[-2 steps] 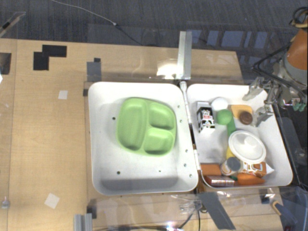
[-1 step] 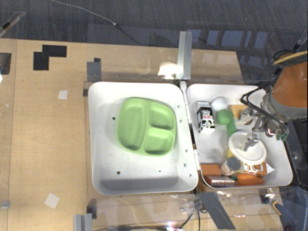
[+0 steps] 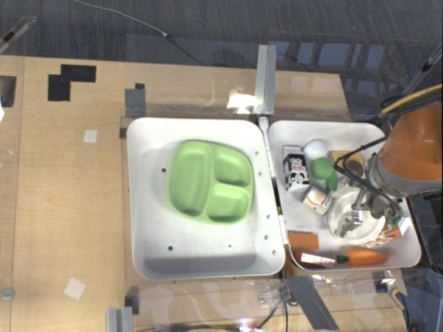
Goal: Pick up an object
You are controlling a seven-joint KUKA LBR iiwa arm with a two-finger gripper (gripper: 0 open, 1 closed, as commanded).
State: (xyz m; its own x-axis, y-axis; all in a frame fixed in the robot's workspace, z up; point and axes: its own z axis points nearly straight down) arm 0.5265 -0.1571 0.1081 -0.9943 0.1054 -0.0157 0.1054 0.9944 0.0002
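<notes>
Your gripper sits low in the right bin, over a white bowl; you cannot tell its opening or whether it holds anything. A carrot lies at the near wall, a green tray in the left bin.

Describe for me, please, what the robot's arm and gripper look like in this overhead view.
The arm enters from the right as a broad orange band above a grey wrist section. Black cables loop from the wrist toward the left, and a yellowish cable runs along the upper right. The gripper below is a small metallic grey assembly with dark parts.
</notes>
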